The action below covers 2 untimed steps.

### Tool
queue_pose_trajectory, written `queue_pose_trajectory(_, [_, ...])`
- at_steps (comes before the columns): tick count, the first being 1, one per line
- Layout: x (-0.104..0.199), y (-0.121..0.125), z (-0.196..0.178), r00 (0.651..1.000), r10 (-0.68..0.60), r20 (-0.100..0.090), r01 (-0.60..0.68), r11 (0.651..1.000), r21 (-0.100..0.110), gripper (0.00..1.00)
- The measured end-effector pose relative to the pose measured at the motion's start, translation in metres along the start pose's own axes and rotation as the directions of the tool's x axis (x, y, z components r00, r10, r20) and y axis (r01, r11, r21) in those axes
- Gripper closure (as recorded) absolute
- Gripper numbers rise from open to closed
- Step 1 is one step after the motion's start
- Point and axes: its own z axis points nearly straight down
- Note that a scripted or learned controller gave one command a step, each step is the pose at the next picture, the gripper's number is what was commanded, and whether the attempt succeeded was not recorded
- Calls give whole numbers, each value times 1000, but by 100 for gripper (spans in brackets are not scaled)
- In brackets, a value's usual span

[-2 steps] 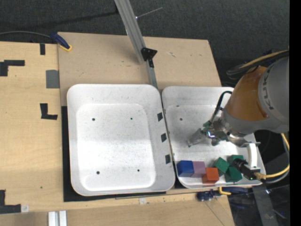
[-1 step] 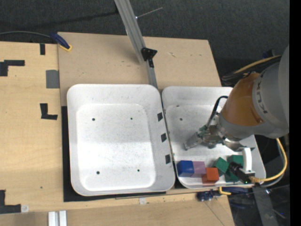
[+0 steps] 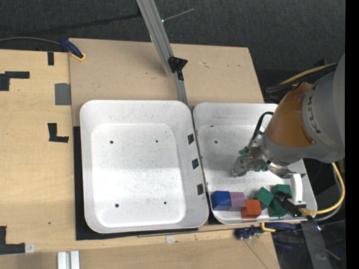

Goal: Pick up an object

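My gripper (image 3: 242,167) hangs low over the middle of the right bin (image 3: 224,122), its tip close to the bin floor. Whatever lies between its tips is too small to make out. Along the bin's near edge sit a blue block (image 3: 221,199), a pale purple block (image 3: 237,199), an orange block (image 3: 251,207) and two green blocks (image 3: 265,195) (image 3: 277,208). The gripper stands above and behind this row, apart from all of the blocks.
The left bin (image 3: 90,122) lies beside the right one, with black clips along the shared wall. A slanted metal rail (image 3: 160,35) runs down from the top to the bins' far edge. The grey arm with its orange band (image 3: 289,122) covers the right bin's right side.
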Motion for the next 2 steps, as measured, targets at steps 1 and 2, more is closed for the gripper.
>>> queue_pose_trajectory(1, [3,4,-42,1000,0,2,0,1000,-7,100])
queue_pose_trajectory(2, [6,2,-105,1000,0,3,0,1000,-10,100])
